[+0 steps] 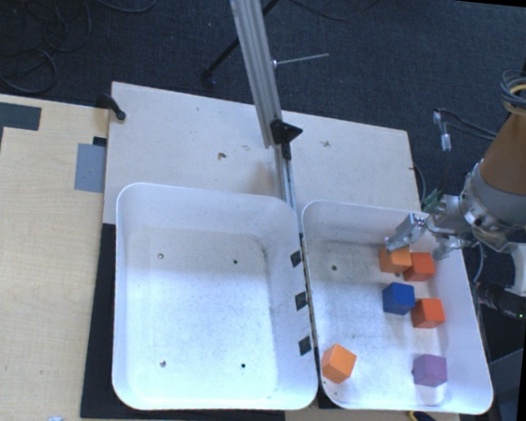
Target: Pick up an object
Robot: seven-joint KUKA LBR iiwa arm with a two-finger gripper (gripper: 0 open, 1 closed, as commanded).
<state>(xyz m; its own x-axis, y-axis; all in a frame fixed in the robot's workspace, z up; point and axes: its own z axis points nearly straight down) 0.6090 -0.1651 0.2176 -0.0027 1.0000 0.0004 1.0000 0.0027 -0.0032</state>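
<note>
The left bin [201,302] lies just beside the right bin [372,246], which serves as the landmark and holds 6 small blocks, while the grey and orange arm [513,167] leans over that bin's far right rim. The gripper [417,239] hangs low over the right bin's upper right part with its fingers spread apart, directly above 2 touching orange blocks [406,262]; nearer the bin's middle right sit a blue block [398,298] and an orange block [429,312], and by its near edge a purple block [430,370] and another orange block [338,363]
</note>
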